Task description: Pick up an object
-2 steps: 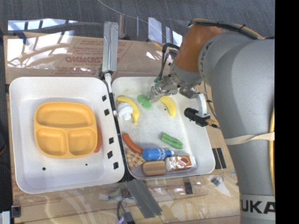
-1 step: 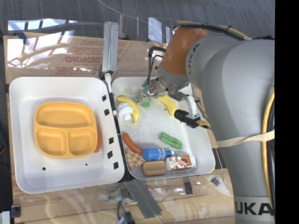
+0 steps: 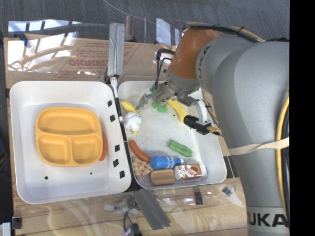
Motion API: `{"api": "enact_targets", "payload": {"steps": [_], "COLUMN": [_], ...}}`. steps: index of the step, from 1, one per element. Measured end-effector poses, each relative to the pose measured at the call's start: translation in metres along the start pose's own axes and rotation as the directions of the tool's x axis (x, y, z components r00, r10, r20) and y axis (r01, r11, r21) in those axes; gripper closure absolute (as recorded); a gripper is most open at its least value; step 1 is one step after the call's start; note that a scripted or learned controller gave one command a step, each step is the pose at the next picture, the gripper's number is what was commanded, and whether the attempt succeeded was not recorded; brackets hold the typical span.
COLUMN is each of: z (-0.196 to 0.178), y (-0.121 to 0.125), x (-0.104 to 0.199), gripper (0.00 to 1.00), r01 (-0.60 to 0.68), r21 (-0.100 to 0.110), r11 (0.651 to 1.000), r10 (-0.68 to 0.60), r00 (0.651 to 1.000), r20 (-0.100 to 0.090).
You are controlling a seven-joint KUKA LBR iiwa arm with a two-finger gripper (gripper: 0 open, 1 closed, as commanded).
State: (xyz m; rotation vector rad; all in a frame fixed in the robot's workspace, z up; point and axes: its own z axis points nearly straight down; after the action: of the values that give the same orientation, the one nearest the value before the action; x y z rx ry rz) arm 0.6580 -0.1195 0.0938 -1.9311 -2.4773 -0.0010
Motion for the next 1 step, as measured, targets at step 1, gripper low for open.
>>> {"api": "enact_targets", "payload": {"steps": [1], "z": [-0.0482], "y": [-0.0507], "x": [-0.0806], "gripper": [0.0], "r01": [0.135], "r21": [0.0], "r11": [0.991], "r10": [-0.135], "r00": [0.991], "r20": [0.004]}}
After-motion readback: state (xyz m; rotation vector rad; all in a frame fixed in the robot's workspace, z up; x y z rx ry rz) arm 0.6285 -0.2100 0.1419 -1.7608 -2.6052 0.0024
